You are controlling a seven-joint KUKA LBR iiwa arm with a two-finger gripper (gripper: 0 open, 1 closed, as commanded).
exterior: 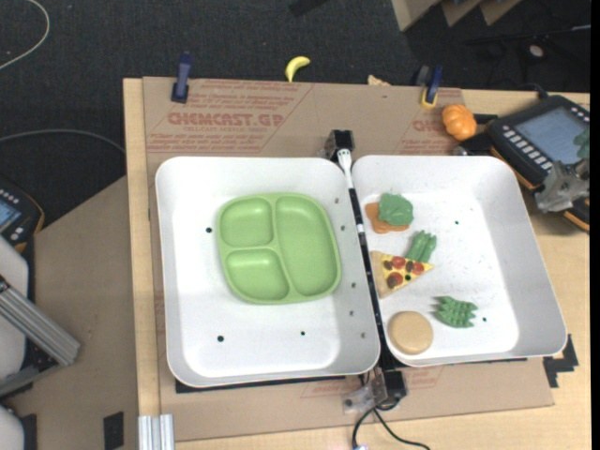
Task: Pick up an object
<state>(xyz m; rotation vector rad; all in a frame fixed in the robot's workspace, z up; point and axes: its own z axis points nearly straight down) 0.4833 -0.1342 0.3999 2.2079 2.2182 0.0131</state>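
The right bin [497, 204] holds several toy foods near its left side. A green leafy piece on an orange base [391, 212] lies at the top. Below it are a green asparagus bundle [422, 247] and a pizza slice [400, 271]. A round tan bun [411, 332] sits at the bin's front, with a green leafy piece [456, 312] to its right. The left bin [187, 317] holds a green divided plate [278, 247].
A yellow banana [297, 66] and an orange fruit [458, 121] lie on the cardboard behind the bins. Blue clamps [181, 79] hold the board's back edge. A black pendant device [544, 139] rests at the far right.
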